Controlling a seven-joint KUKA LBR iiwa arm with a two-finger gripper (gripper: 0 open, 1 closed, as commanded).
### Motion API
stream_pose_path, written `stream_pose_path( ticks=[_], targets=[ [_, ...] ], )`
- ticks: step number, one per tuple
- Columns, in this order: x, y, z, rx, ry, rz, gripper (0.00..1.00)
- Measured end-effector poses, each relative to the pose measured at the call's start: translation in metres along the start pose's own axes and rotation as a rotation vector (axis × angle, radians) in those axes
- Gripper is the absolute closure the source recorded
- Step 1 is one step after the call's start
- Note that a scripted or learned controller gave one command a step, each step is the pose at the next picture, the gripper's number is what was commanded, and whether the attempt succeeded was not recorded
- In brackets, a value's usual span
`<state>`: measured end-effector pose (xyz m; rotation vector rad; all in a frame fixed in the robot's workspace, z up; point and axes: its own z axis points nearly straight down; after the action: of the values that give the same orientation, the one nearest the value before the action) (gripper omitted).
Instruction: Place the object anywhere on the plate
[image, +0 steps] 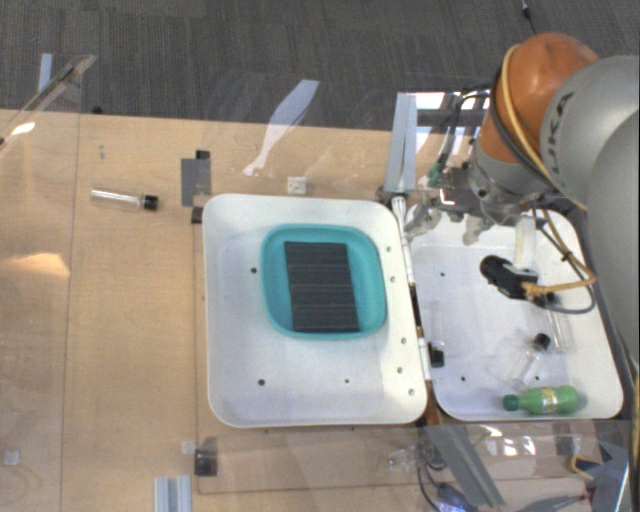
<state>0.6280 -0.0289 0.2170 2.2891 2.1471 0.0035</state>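
A teal plate (372, 290) with a dark ridged rectangle in its middle lies in the left bin (240, 380). A small green bottle (545, 401) lies on its side near the front edge of the right bin (450, 300). A clear vial with a black cap (540, 342) rests just above it. My gripper (445, 215) hangs over the far left corner of the right bin, close to the wall between the bins and well away from the bottle. I see nothing held in it.
A clear tube with a black cap (120, 199) lies on the wooden bench left of the bins. A black bracket (197, 180) stands at the left bin's far corner. A metal post (402, 140) rises behind the divider.
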Motion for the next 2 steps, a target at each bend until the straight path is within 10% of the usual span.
stream_pose_path(
  ticks=[2],
  targets=[
    [0.082, 0.022, 0.033, 0.001, 0.000, 0.058, 0.00]
  ],
)
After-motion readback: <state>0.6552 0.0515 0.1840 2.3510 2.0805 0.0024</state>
